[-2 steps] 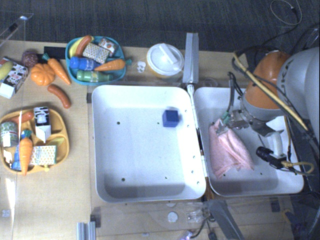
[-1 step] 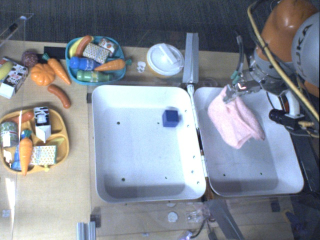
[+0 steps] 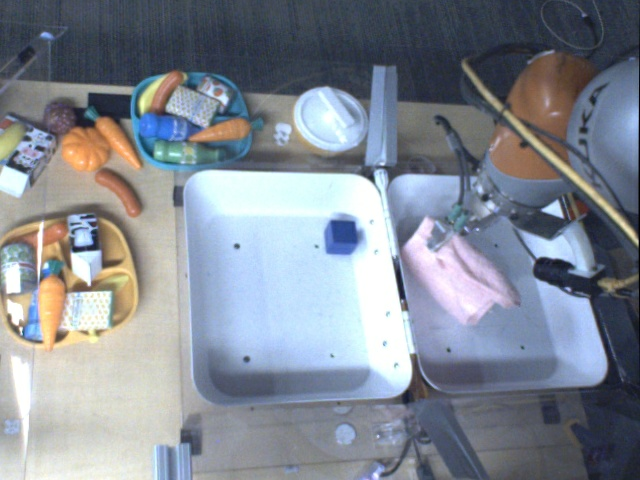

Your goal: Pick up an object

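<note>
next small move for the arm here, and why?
Probably lower a little onto the pink cloth and close. The pincer sits at the cloth's upper edge in the right bin, but a firm hold on it isn't visible. The blue block lies in the left bin, farther off.

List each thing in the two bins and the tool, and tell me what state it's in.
pink cloth: crumpled, lying in the right bin, its upper corner at the tool
blue block: resting loose in the left bin, untouched
tool: down over the cloth's upper end; grip unclear
</note>
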Controlling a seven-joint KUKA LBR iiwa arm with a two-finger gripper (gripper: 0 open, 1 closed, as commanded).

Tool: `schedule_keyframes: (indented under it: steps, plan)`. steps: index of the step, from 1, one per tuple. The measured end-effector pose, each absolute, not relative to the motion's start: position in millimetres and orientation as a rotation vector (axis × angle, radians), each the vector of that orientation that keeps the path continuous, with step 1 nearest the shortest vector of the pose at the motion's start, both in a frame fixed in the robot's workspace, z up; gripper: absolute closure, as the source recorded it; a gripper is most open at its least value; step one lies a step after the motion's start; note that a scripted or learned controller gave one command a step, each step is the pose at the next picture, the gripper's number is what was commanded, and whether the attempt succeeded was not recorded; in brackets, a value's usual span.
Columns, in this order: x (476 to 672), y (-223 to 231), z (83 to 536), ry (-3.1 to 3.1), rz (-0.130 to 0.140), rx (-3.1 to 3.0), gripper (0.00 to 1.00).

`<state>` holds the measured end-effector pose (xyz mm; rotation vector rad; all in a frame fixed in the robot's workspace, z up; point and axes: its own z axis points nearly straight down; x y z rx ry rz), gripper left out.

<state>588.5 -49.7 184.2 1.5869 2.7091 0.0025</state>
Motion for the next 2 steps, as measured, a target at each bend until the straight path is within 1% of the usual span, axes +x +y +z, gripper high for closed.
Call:
schedule_keyframes:
  steps: [1, 2]
  plan:
    - [666.0, -101, 223, 2.879, 0.003, 1.239, 1.00]
    - [657.1, -45, 185, 2.827, 0.004, 1.361, 1.00]
